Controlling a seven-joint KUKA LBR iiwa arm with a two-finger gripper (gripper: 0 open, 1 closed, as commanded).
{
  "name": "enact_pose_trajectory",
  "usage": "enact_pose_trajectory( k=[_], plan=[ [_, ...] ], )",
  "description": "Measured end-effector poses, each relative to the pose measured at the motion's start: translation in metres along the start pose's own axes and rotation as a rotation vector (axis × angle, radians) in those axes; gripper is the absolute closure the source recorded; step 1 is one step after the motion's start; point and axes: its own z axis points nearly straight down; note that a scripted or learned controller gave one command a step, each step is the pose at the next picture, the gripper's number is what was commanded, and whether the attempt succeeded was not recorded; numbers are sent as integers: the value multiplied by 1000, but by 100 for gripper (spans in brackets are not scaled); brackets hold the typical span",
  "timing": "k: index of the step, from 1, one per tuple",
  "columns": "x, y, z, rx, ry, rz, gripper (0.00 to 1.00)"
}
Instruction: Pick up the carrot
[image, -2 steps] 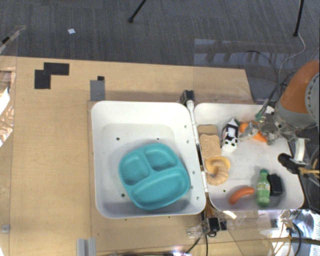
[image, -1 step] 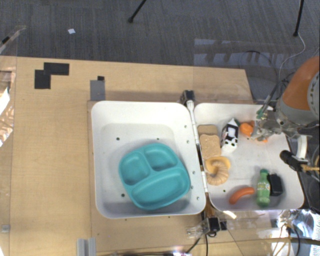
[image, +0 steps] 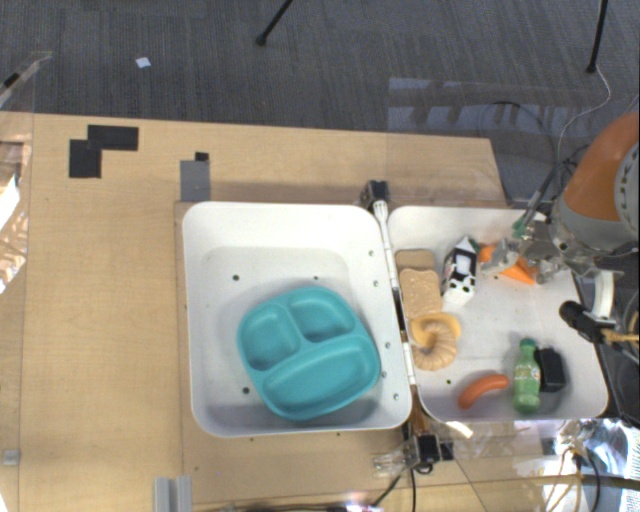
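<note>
The carrot (image: 514, 270) is a small orange piece lying in the right bin (image: 590, 400), toward its far right side. My gripper (image: 530, 250) reaches in from the right and sits directly over the carrot, hiding part of it. Orange shows at both ends of the gripper's tip, to the left by the cow toy and just below it. The arm's orange band (image: 600, 180) is above the bin's right rim. I cannot tell whether the carrot is touched.
In the right bin lie a black-and-white cow toy (image: 461, 268), a bread slice (image: 419, 290), a donut (image: 436, 338), a reddish sausage (image: 483, 389), a green bottle (image: 527, 376) and a black item (image: 550, 368). The left bin (image: 200, 300) holds a teal divided plate (image: 308, 350).
</note>
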Motion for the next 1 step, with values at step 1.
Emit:
enact_pose_trajectory(
  k=[1],
  plan=[
    [1,3,-13,-9,-4,-10,100]
  ],
)
